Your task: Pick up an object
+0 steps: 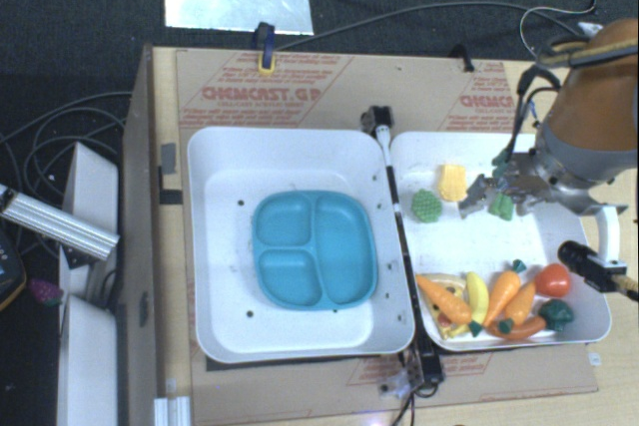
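Green plastic toy piece [501,207] sits right at the two-finger pincer [487,199] in the right white bin [539,234], just beside the yellow corn [453,182]. Whether the pincer is gripping, I cannot tell. Best move, I reckon: centre over it, close squarely, lift straight.

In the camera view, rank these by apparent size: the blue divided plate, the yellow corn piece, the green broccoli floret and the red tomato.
1. Blue divided plastic plate, by far the largest.
2. Yellow toy corn piece, red toy tomato and green toy broccoli floret: they look too alike to rank.
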`<action>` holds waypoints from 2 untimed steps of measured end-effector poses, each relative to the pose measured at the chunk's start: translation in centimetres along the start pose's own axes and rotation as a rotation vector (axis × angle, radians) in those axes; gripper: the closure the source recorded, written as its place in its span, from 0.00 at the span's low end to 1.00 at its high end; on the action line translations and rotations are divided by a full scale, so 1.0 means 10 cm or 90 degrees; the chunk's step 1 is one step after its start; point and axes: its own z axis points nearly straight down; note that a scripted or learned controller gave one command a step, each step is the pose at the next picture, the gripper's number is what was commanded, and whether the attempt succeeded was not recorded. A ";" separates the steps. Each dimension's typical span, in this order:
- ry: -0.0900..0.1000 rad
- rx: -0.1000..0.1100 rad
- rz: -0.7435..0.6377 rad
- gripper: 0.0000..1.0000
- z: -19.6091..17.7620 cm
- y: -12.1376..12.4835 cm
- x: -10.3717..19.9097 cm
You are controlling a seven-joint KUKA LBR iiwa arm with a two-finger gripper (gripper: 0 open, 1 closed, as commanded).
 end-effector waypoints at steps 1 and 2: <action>0.000 0.002 0.000 0.00 0.92 0.94 -0.21; 0.000 0.001 0.001 0.00 1.45 1.01 -0.28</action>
